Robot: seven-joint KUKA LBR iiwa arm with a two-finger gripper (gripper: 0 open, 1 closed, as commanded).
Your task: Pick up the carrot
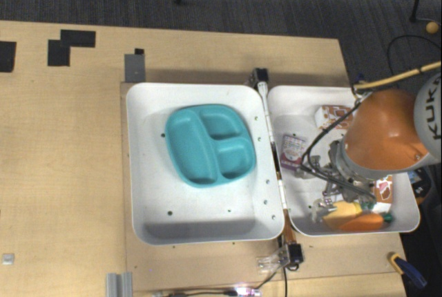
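The carrot (360,222), orange with a small green end, lies at the near edge of the right bin (302,111). A yellow item (343,209) lies just behind it. My gripper (343,197) hangs low in the right bin directly above these two, under the arm's orange band (383,131). The wrist and cables hide the fingers.
A teal divided plate (210,144) sits in the left bin (148,219). Several packets (293,148) and small items lie at the back and middle of the right bin. A metal clamp (260,76) sits between the bins at the far edge.
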